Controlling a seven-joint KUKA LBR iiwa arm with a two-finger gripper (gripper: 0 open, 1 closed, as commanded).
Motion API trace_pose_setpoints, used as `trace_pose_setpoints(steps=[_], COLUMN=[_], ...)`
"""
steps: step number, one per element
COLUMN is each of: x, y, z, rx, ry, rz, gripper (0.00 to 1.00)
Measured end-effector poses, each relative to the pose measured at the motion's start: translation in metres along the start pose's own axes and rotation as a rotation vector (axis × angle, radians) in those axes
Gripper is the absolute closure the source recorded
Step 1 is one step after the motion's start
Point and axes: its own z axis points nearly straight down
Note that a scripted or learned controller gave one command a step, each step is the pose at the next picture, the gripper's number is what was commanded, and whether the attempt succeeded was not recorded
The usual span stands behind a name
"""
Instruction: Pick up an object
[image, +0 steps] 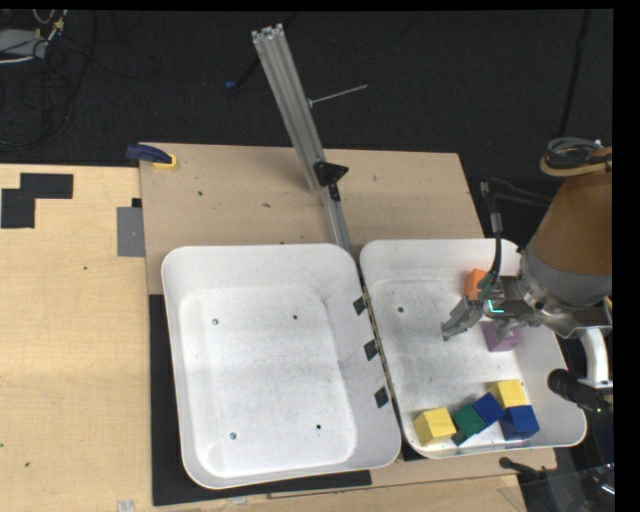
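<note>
My gripper (466, 318) hangs low over the middle of the right bin (420, 300), with the arm reaching in from the right. A purple block (503, 337) lies just to the right of the gripper, partly hidden by the wrist. Just above the gripper an orange block (477, 281) peeks out. In the bin's near right corner lie a yellow block (434, 424), a green block (466, 423), two blue blocks (489, 407) (519, 423) and another yellow block (510, 391). I see nothing held.
The left bin (260, 360) sits beside the right one, with black clips (368, 348) along the shared rim. A slanted aluminium bar (300, 120) rises behind the bins. The wooden bench (240, 200) extends to the back and left.
</note>
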Motion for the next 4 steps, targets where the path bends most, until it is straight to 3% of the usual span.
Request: trace_pose_setpoints(steps=[2,3,4], x=[0.016,0.017,0.015], y=[-0.006,-0.006,-0.006], z=[0.104,0.126,0.116], rx=[0.007,0.0,0.001], ry=[0.002,0.0,0.003], rz=[0.0,0.0,0.009], gripper=[0.0,0.0,1.0])
